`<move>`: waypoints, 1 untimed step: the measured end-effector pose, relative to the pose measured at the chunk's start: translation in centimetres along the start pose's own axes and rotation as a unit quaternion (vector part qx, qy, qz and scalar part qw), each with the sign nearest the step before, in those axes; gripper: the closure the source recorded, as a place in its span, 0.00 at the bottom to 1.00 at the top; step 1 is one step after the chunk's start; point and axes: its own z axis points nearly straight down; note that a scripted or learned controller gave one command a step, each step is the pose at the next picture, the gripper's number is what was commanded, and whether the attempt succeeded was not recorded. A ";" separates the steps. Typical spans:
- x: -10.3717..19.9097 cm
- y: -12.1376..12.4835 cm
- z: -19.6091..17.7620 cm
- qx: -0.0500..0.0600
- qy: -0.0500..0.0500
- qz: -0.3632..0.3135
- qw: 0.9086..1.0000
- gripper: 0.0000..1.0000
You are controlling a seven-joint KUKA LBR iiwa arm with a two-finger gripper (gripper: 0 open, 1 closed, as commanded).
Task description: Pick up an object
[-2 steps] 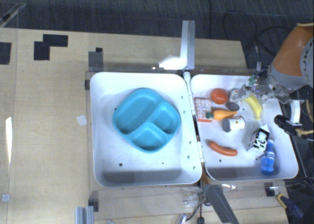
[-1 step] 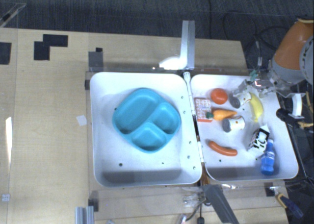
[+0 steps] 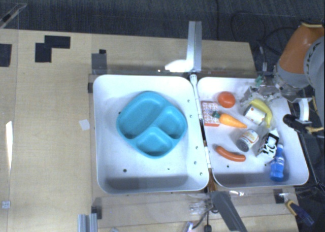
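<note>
The right bin [image 3: 299, 177] holds several small objects. An orange-red ball [image 3: 226, 99] lies near its back, with a carrot [image 3: 231, 121] in front of it. A yellow banana [image 3: 263, 109] rests on a white piece toward the right. A metal can [image 3: 247, 139] lies on its side in the middle, and a red sausage [image 3: 230, 153] is near the front. A blue bottle [image 3: 277, 166] stands at the front right beside a black-and-white item [image 3: 267, 143]. My gripper [image 3: 260, 92] hangs at the bin's back right, just behind the banana and close above it.
The left bin [image 3: 106, 175] holds a blue divided plate [image 3: 152, 123]. A red-and-white packet [image 3: 208, 112] lies against the divider between the bins. A metal post [image 3: 194, 43] stands behind the bins. The arm [image 3: 302, 58] comes in over the right bin's far right corner.
</note>
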 end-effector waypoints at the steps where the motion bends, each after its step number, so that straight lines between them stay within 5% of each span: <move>1: 0.1 0.2 -1.2 -0.002 -0.002 -0.004 1.000 1.00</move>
